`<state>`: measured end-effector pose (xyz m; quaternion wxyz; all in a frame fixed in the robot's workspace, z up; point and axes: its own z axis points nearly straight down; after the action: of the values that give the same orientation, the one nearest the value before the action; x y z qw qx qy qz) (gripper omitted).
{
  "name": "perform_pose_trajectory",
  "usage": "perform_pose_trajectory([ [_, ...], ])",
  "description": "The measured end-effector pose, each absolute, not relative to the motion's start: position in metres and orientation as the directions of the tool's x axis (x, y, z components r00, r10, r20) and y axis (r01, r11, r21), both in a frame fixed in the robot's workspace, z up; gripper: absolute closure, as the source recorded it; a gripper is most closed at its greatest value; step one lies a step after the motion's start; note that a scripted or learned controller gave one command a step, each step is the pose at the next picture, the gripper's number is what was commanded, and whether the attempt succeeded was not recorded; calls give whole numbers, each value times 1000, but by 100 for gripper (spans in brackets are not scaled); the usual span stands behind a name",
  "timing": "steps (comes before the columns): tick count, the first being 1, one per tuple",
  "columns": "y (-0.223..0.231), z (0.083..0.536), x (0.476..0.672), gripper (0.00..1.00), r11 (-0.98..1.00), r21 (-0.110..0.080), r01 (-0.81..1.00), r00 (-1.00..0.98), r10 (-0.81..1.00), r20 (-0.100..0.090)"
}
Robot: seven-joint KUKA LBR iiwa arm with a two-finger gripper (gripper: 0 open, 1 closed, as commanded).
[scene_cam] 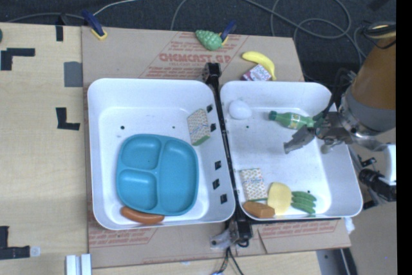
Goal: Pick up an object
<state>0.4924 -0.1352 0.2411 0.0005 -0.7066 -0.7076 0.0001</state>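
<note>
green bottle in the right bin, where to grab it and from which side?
Grip the green bottle across its body, mid-length, coming straight down from above. It lies on its side, long axis roughly left-right, so the fingers should close across the narrow width. Its right end sits by the tool and the bin wall, so a side approach looks cramped. The white ball lies apart on its left.

The arm (376, 84) is a thick, rounded column with a broad orange band across its upper part and a smooth grey section beneath it. Below the grey, a pale ring marks the wrist, and a lighter, whitish piece juts out under that. The tool (308, 136) is dark grey metal, built of blocky, angular parts, with two slim fingers (293, 143) that taper toward their tips.
</note>
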Motion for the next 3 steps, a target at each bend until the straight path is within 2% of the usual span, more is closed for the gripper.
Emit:
perform_pose_trajectory([
  [1,-164,155,592,0,1,-3,1000,-1,1000,0],
  [2,-169,113,651,0,2,19,1000,-2,1000,-10],
  [3,-171,95,656,0,1,-1,1000,-1,1000,-2],
])
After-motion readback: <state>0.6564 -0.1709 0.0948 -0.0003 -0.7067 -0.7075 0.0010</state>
